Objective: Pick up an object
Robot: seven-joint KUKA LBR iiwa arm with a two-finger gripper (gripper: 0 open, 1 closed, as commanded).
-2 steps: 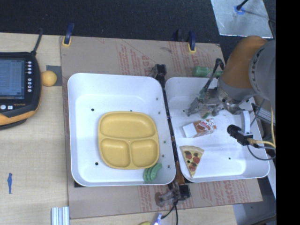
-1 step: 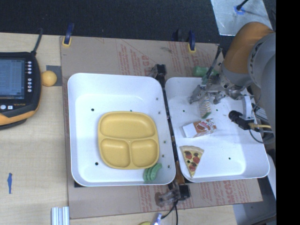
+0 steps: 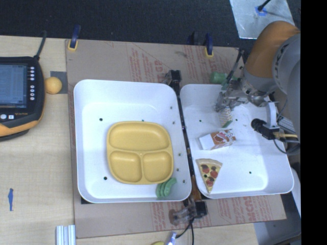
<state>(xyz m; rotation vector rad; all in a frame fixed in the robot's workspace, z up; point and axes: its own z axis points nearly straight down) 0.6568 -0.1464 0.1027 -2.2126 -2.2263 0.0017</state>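
Step in hand: approach, by the look of it. Gripper [image 3: 225, 107] low over the far part of the right bin [image 3: 265, 180], arm [image 3: 271, 55] reaching in from the right; whether its jaws stand apart or together cannot be told, and nothing is seen held between them. A small pale, greenish item [image 3: 226, 119], too small to identify, lies just beneath the gripper and looks the likeliest target.

Next move, as a judgement: settle the gripper squarely over one item, close on it, then lift clear of the bin wall. The flat pieces would call for a low, careful pinch.

Contents, counted:
- White bins: two, side by side on the table [image 3: 30, 188]. Left bin [image 3: 87, 101] beside the right bin.
- Yellow divided plate [image 3: 139, 152]: one, three compartments, in the left bin.
- Green toy [image 3: 165, 188]: one, at the left bin's near right corner, touching the plate's edge.
- Small carton [image 3: 217, 139]: one, white with red print, mid right bin.
- Pizza slice [image 3: 208, 173]: one, flat, near left of the right bin.
- Green object [image 3: 218, 78]: one, outside the right bin's far edge.
- Yellow ball [image 3: 53, 85]: one, on the table, beside the control pendant [image 3: 18, 98], one.
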